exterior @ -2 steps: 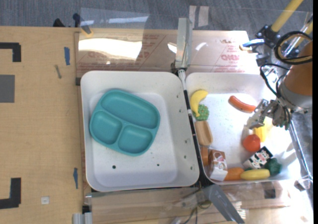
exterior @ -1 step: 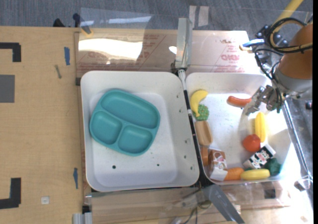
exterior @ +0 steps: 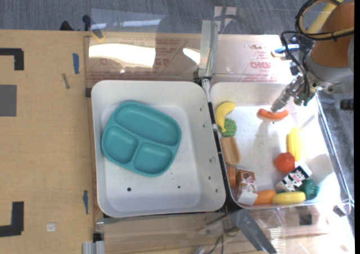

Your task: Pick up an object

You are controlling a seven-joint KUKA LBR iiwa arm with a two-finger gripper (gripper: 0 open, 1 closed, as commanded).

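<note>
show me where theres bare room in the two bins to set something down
Left bin: bare floor all round the teal plate, widest along the near edge and the right side. Right bin: one open patch mid-floor, bordered by the banana, the sausage and the tomato. Crowded along its left wall and near right corner. The claw hangs over the sausage.

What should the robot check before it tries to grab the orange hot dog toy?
1. Gripper above the hot dog: ok, it is right at it.
2. Hot dog lies apart from the banana and lemon: ok.
3. Grip on the hot dog: cannot tell.
4. Hot dog inside the right bin, off its walls: ok.
5. Teal plate out of the way, in the left bin: ok.
</note>
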